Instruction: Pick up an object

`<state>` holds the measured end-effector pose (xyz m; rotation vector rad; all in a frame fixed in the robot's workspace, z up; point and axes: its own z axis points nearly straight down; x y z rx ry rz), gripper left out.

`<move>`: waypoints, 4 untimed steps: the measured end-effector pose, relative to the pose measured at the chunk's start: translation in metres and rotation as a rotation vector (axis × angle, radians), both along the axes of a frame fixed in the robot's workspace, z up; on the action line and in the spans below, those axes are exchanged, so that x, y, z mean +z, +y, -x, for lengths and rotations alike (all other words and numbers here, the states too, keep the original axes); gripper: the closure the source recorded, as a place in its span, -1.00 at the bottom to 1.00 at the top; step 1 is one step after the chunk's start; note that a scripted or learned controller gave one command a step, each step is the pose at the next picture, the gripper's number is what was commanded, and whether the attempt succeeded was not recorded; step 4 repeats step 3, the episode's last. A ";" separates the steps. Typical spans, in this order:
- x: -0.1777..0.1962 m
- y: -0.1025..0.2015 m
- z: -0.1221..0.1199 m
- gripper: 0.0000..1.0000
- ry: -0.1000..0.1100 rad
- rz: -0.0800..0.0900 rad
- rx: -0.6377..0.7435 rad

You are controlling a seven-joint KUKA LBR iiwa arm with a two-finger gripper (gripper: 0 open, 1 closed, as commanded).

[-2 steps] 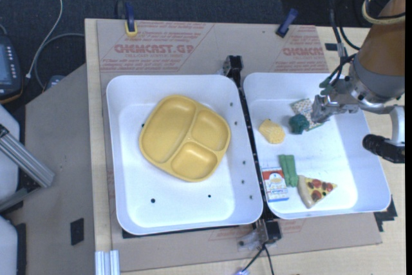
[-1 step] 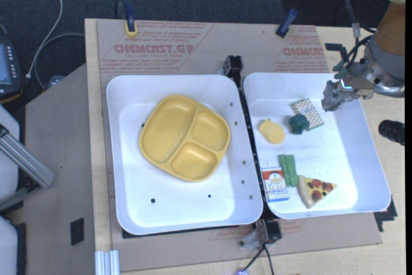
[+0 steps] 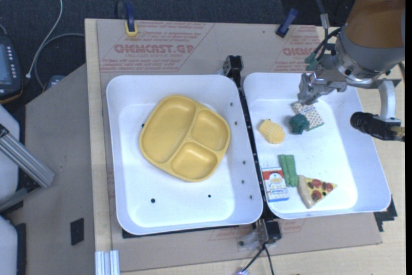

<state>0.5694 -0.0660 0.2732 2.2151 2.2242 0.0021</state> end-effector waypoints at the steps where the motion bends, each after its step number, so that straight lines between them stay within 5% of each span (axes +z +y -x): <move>1: -0.001 0.051 -0.011 1.00 0.000 -0.001 0.001; 3: -0.032 0.143 -0.027 1.00 0.006 -0.001 0.000; 4: -0.032 0.143 -0.027 1.00 0.006 -0.001 0.000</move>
